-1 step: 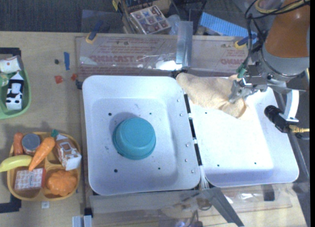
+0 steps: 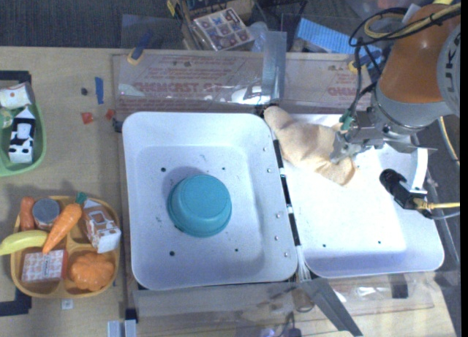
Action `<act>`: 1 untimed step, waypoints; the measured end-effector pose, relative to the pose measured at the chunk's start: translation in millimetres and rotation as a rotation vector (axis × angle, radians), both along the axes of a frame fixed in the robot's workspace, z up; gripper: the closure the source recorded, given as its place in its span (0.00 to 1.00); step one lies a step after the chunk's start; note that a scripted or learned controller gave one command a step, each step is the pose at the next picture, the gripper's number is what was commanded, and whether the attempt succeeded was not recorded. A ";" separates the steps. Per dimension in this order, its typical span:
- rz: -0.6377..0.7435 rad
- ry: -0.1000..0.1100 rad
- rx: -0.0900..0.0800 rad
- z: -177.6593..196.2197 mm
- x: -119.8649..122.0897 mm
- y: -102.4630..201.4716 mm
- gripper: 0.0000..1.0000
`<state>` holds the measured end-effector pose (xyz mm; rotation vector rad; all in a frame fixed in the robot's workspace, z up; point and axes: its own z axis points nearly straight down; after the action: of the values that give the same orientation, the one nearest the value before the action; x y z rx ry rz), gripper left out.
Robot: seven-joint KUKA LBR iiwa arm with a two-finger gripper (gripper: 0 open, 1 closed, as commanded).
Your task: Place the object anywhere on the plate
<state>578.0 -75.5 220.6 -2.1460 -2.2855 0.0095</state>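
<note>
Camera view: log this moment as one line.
arm over right bin | hand at beige cloth, grasp unclear | cloth in right bin, upper left corner | teal plate in left bin, nothing on it

The gripper presses into a tan cloth in the right bin; a blue plate sits in the left bin
</note>
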 end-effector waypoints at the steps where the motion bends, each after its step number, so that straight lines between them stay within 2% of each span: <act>1: 0.398 -0.004 0.002 -0.4 14.0 48.8 1.00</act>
<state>592.0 -26.7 220.1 -1.6530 -2.6673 0.0051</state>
